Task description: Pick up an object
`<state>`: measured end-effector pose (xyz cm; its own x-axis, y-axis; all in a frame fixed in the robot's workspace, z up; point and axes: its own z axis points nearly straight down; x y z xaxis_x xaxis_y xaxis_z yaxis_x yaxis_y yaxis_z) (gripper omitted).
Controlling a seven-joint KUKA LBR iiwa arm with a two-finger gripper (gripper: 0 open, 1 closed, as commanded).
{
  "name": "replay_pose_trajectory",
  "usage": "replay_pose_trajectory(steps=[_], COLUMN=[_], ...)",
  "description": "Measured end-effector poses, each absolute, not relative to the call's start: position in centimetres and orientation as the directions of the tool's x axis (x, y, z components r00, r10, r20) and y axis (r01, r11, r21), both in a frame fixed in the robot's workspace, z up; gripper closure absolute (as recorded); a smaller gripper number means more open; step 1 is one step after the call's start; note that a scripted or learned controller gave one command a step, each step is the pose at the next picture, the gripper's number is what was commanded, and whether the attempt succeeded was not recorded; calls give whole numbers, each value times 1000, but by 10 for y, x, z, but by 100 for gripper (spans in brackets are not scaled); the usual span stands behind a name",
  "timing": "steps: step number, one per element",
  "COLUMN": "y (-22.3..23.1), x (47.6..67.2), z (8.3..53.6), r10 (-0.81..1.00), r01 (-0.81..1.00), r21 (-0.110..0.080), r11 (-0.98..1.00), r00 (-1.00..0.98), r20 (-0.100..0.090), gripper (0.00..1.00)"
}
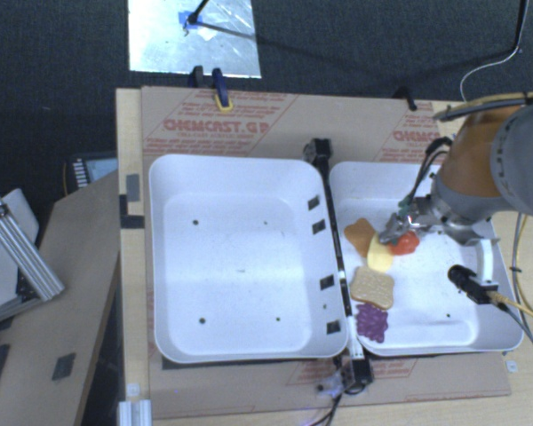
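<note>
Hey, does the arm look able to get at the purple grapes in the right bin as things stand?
Probably yes. The purple grapes lie uncovered near the front of the right bin, beside the cracker with nothing on top. The gripper is already low in that bin, close by.

Even, bright overhead light; glare on white bins (pixel 240 171); slightly soft focus.

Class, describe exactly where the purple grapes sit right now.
The purple grapes lie in the right bin, at its near left corner, just below the cracker and beside the divider between the bins.
</note>
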<state>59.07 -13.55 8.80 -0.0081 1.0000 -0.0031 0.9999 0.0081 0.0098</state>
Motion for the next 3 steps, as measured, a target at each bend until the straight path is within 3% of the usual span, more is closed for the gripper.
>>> replay_pose_trajectory(steps=[1, 2, 3], y=[-69, 23, 97], x=[541, 541, 536], z=[190, 266, 272], r10=[1000, 1000, 1000], r01=[1000, 1000, 1000], r21=[6, 9, 2], r11=[10, 13, 12], r00=[-10, -13, -12], r20=[2, 3, 3], gripper=[100, 100, 100])
